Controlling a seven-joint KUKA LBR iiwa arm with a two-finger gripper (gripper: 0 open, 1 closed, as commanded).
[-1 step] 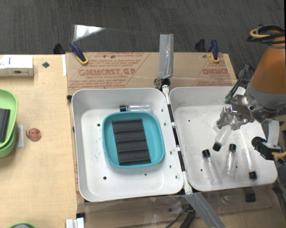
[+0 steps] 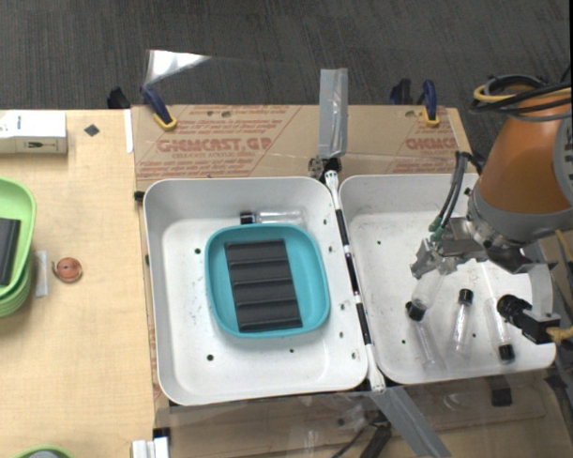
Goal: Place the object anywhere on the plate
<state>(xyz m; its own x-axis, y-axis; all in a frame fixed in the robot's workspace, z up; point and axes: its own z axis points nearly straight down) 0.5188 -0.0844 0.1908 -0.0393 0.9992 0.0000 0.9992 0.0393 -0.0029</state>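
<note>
Claw (image 2: 428, 261) first: it hangs low over the right bin (image 2: 389, 196), near that bin's middle; whether it is spread or pinched I cannot tell from this angle, and nothing visibly sits in it. Going from the left: the left bin (image 2: 178, 359) carries a teal plate (image 2: 311, 269) at its centre, with a dark ribbed block (image 2: 262, 285) on it. A clear vial with a black cap (image 2: 267, 216) lies just beyond the plate, by the bin's far wall. In the right bin, the likely objects, several small clear vials (image 2: 461, 319), lie toward the near edge, below the claw. They look slick and round, so a grab could slip or roll one away, and the ribbed block leaves little bare plate. The cardboard (image 2: 227, 141) behind the bins reads roughly "GIGMCAST", partly blurred.
</note>
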